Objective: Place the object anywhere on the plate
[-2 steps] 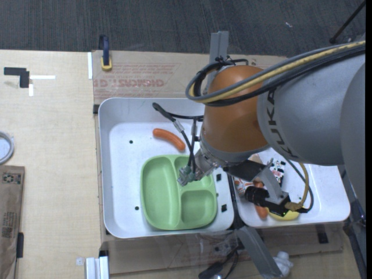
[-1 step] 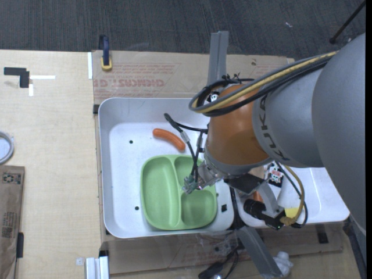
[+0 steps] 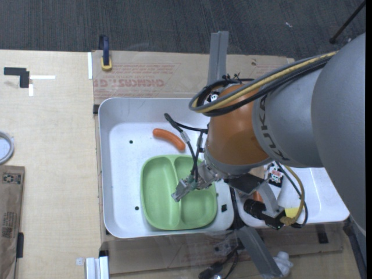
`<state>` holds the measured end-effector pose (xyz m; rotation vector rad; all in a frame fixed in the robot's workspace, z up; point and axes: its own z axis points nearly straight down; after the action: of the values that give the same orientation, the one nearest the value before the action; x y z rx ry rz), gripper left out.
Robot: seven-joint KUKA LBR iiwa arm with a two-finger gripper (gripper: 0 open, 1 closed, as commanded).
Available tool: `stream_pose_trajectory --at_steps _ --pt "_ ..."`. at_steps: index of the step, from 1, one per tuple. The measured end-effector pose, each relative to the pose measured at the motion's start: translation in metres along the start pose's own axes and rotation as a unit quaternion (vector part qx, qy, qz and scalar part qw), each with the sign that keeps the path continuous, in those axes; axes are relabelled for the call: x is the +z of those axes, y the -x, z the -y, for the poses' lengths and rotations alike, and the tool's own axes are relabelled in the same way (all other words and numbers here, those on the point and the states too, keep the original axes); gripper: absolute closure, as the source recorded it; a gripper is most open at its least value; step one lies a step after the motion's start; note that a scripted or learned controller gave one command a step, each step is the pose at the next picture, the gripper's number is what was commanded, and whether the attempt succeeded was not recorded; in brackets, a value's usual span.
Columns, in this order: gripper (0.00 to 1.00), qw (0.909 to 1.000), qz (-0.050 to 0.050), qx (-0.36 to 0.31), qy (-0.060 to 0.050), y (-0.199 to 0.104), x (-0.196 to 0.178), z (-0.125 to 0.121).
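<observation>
Arm (image 3: 290, 115): grey, with an orange band above the wrist; reaches in from the right and hangs over both bins.
Gripper (image 3: 185, 189): tip low over the plate, near the ridge dividing its compartments.
Grip state: cannot tell whether spread or closed; nothing is visibly pinched.
Plate (image 3: 160, 196): green, divided, directly under the gripper; lies flat in the near half of the left bin.
Sausage (image 3: 169, 137): orange, up-view of the gripper and slightly to its left; lies on the bin floor, just beyond the plate's far rim and off the plate.
Left bin (image 3: 122, 156): white, shallow; holds the plate and the sausage and surrounds the gripper.
Right bin (image 3: 325, 205): white, to the gripper's right, largely covered by the arm.
Cardboard (image 3: 139, 74): brown sheet, beyond the left bin, far side of the gripper.
Clamp (image 3: 104, 52): blue and yellow, at the cardboard's far left corner, well apart from the gripper.
Tape roll (image 3: 3, 147): at the bench's left edge, far left of the gripper.
</observation>
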<state>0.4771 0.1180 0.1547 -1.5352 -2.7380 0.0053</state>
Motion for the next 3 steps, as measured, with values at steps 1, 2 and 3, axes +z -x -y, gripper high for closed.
stream_pose_trajectory --at_steps 1,2,3 --pt "0.00 0.9948 0.001 -0.102 0.002 0.0637 -0.0678 0.0375" --pt "1.00 0.9950 0.001 -0.100 0.002 0.0652 -0.0762 0.0371" --pt "0.00 0.9950 0.001 -0.100 0.002 0.0651 -0.0763 0.0370"
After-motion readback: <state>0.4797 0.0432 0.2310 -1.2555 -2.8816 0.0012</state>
